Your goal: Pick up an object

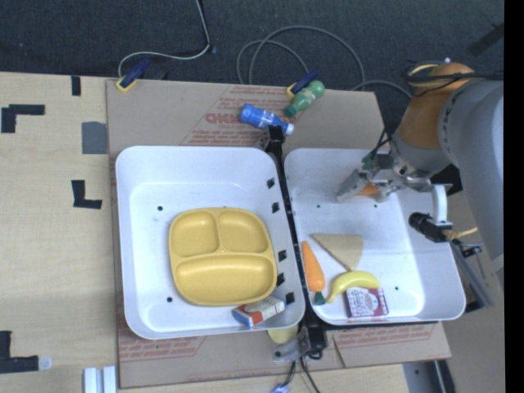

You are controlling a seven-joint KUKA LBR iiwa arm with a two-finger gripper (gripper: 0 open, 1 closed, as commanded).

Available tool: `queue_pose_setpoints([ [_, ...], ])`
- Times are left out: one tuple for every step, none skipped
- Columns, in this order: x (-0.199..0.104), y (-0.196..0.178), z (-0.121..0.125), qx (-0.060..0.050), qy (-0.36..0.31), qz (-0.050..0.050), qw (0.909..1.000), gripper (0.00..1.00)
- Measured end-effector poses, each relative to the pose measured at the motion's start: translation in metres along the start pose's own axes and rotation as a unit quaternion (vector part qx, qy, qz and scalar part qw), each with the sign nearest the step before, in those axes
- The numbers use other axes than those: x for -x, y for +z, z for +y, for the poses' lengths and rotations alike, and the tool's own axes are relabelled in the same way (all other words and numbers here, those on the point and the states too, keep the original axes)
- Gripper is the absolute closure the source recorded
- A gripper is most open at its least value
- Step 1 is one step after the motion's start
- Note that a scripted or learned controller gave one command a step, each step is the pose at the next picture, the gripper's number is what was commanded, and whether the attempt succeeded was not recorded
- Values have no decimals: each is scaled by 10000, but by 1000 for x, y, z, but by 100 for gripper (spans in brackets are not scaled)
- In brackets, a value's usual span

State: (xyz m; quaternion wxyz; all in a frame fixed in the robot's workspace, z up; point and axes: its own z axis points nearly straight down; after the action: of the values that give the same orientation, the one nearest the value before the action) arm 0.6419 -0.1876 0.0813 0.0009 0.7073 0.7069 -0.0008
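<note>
The gripper (354, 188) is hovering low in the right bin (409, 301), finger state unclear; nothing is lifted yet, with the carrot (313, 267) and banana (352, 283) lying free.

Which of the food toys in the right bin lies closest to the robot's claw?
The pale yellow cheese-like wedge; it lies just below the gripper, while the orange carrot and yellow banana lie farther down.

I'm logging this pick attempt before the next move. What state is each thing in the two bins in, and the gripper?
Gripper: low over the right bin's far end, something small and orange at its tip.
Yellow divided plate: flat, right way up, left bin.
Small carton: lying at the plate's near edge.
Carrot: lying lengthwise by the divider.
Wedge: flat.
Banana: lying, touching the dark red box.
</note>
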Motion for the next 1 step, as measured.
queue_pose_setpoints([
  [-15,-1,19,-174,39,-29,9998,0],
])
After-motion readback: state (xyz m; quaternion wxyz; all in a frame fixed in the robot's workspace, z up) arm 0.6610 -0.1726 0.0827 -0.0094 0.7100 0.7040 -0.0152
